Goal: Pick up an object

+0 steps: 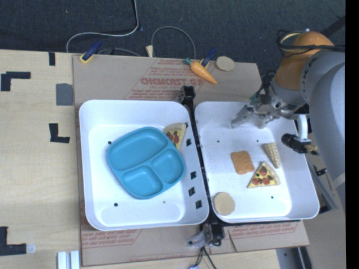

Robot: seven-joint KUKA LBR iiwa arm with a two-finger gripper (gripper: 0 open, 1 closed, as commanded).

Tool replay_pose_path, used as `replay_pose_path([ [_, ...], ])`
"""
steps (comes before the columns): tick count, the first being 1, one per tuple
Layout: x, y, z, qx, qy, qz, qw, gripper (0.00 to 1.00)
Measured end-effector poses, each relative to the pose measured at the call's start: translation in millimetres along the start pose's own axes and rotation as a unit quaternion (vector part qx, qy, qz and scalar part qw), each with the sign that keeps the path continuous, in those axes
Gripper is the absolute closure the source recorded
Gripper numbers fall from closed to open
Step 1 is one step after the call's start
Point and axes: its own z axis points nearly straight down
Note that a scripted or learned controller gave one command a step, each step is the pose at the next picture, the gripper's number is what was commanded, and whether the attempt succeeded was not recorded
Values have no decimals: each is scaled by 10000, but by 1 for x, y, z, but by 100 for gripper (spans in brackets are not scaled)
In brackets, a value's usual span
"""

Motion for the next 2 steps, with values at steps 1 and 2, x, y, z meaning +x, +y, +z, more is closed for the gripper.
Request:
replay_pose_path([
  [1,65,-82,-29,58,31,2,10000,0],
  [2,51,-105,0,5,10,12,10000,0],
])
